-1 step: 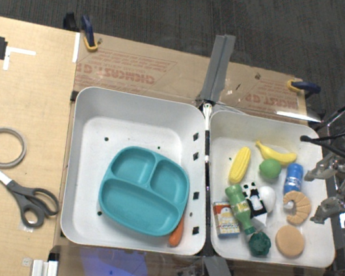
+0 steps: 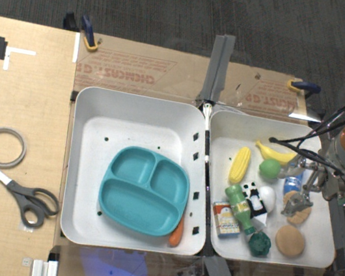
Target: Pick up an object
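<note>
Target candidates, right bin (image 2: 329,261): tan biscuit-like piece (image 2: 299,212) near right wall, directly under end effector (image 2: 299,201); round tan object (image 2: 290,241) toward near right corner; blue item (image 2: 292,185) just behind. I cannot tell whether end effector is released or clenched, nor whether it grips anything. Further in: white egg (image 2: 266,197), green apple (image 2: 270,168), banana (image 2: 274,153), corn (image 2: 240,164). Left bin: teal plate (image 2: 145,190). Risk I judge: crowded pile; descent may nudge neighbours, close on edge, slip.

The bench (image 2: 28,95) is covered by two white bins: the left bin (image 2: 84,151) at centre, the right bin (image 2: 317,255) at three o'clock. Scissors (image 2: 20,193) and a tape roll (image 2: 4,146) are laid at nine o'clock.
</note>
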Controlling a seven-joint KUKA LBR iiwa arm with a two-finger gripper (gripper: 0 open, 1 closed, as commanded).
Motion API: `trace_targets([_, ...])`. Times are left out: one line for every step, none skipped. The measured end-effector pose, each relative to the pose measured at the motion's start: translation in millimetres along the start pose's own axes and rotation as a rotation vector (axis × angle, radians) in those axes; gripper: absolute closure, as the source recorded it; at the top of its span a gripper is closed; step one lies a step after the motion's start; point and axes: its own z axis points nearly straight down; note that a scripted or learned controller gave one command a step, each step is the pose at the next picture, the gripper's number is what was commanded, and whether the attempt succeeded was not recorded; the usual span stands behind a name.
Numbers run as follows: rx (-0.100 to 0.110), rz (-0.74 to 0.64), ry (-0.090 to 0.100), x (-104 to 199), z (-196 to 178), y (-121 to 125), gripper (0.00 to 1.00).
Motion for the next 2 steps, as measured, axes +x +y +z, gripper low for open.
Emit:
trace_targets([0.001,0.007,-0.002,-32,78,14,0.0])
trace_targets([0.0,-0.073,-0.005,-51,77,68,0.0])
